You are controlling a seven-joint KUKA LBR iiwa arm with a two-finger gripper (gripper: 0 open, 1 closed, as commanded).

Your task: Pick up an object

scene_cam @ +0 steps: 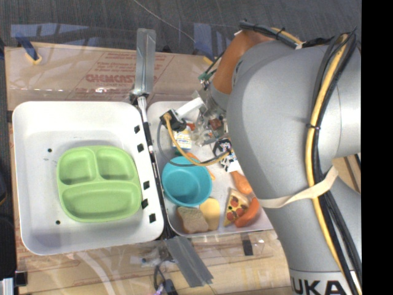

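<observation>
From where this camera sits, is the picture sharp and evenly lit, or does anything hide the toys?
In the camera view the light is soft and even; the left bin shows faint shadows along its walls, and the green plate is crisp. The big grey arm looms close, slightly soft, covering much of the right bin. The blue bowl and pizza slice stay clear.
</observation>
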